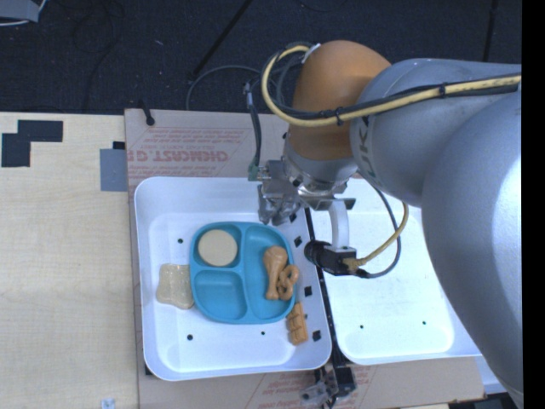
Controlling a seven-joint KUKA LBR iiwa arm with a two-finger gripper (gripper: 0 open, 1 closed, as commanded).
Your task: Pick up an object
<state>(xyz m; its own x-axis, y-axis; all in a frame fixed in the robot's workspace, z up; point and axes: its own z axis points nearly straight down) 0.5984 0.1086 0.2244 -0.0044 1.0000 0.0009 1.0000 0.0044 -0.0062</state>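
Honestly, we cannot tell the tool's (278,204) state (it hangs over the blue tray's (223,296) rim) and risks snagging that rim

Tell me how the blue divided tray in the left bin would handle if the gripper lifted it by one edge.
The blue tray looks like rigid moulded plastic, so probably stiff and light. Lifted by one edge it would likely tilt, and the round cracker and pretzel-like piece might slide out.

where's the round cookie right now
The cookie lies in the upper left compartment of the blue tray in the left bin, left of the pretzel.
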